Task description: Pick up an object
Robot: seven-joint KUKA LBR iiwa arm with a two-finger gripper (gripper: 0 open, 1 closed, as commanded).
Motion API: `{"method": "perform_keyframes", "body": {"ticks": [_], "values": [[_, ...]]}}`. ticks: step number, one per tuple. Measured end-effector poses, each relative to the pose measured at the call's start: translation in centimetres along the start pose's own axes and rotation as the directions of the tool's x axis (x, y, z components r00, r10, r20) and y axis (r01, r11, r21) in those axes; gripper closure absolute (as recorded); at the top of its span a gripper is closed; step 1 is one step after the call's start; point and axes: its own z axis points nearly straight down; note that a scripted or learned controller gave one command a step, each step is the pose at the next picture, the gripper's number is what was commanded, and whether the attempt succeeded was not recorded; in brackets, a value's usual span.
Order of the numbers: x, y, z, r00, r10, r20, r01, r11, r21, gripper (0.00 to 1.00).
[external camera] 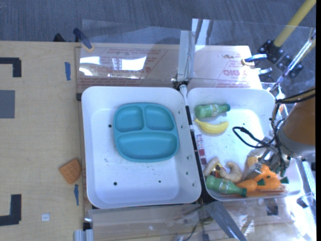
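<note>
We judge the orange plastic carrot toy (265, 181) light, rigid and slick — best taken across its thicker middle. It lies in the right white bin (251, 100), near corner. The hand (268, 159) hovers over it; its opening we cannot tell.

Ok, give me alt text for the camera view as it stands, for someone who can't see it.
The gripper is low over a pile of toy food in the right bin. A green bottle and banana lie farther back; the left bin holds a blue divided plate.
</note>
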Motion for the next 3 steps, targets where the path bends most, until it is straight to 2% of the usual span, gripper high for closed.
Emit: {"method": "perform_keyframes", "body": {"ticks": [2,3], "values": [[0.7,0.6,0.0,0.991,0.135,0.005,-0.135,0.991,-0.001,0.0],[1.5,1.6,0.0,0.975,0.224,0.005,-0.224,0.975,0.0,0.0]]}}
